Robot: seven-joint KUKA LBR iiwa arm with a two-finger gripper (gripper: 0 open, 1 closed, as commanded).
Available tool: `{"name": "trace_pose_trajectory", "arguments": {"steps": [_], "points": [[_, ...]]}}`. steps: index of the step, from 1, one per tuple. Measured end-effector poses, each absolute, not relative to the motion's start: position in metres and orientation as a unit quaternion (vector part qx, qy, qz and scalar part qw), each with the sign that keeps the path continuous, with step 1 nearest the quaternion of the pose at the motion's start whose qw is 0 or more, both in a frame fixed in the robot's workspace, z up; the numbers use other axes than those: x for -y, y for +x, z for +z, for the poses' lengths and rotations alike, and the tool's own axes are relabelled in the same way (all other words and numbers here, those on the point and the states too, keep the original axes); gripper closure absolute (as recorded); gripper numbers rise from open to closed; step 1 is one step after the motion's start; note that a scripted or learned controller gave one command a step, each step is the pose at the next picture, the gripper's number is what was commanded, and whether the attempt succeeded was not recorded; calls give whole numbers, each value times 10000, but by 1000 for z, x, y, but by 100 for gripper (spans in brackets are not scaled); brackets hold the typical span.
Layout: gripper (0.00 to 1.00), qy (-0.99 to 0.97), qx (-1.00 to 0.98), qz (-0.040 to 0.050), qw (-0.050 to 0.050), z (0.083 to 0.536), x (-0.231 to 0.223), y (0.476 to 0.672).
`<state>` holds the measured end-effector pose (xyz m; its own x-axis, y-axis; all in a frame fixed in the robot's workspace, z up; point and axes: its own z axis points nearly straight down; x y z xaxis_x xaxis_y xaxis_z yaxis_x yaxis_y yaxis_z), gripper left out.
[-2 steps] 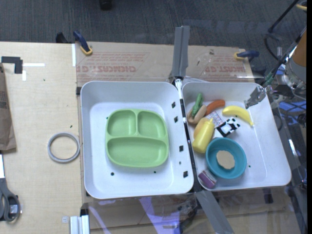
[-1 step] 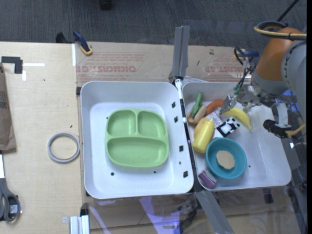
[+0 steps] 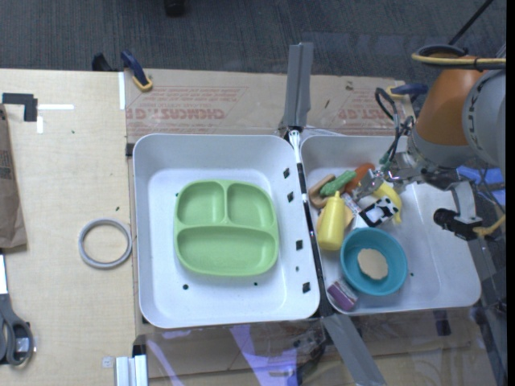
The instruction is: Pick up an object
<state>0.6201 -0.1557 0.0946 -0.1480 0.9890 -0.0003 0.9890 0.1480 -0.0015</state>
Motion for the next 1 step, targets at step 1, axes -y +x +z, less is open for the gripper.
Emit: {"name": "trace_pose_trajectory", "arguments": {"steps": [1], "points": [[100,-6536,7568,18,7,102,158,620]]}}
